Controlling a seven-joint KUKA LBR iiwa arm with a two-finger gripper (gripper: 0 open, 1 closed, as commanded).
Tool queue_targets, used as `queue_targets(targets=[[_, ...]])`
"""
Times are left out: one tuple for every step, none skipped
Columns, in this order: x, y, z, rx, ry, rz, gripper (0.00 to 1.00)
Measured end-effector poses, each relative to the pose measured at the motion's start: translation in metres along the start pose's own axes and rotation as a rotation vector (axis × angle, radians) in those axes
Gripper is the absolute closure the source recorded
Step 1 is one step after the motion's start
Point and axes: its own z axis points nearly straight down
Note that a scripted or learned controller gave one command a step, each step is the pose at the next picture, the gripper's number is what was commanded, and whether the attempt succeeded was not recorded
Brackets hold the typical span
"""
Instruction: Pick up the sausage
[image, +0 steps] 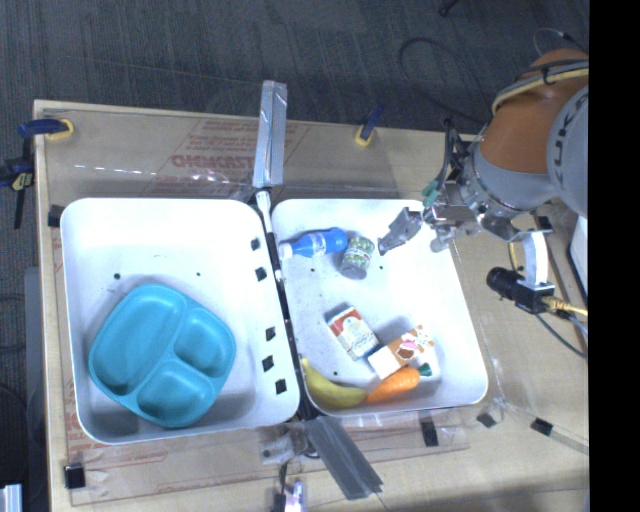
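The claw (418, 236) hangs over the far right corner of the right bin (462, 300). From this slant it cannot be told whether it is apart or together, and nothing is seen in its grasp. Behind it the arm (525, 140) rises, smooth grey metal with a glossy orange band.

Just beside the claw lies a small round can (357, 255) with a dull metal end, and beside that a clear blue plastic bottle (315, 243) on its side. Nearer the front of the same bin lie a red and white carton (351, 332), a small printed box (412, 350), a tapered orange carrot (395, 383) and a curved yellow banana (330, 388); the last three crowd the front wall. Which of these, if any, is the sausage cannot be told.

The left bin (150, 225), also shallow, white and round-cornered, holds a matte teal divided plate (160, 352) with three compartments.

Both bins sit side by side on a pale wooden surface (540, 470), with a grey metal bar (270, 135) at their joint. Beyond it lies dark, finely ribbed carpet (200, 45).
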Motion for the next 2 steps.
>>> queue_targets(targets=[[-0.009,-0.049,0.15,0.0,0.0,-0.08,0.0],[-0.012,-0.008,0.161,-0.011,-0.003,-0.242,0.0]])
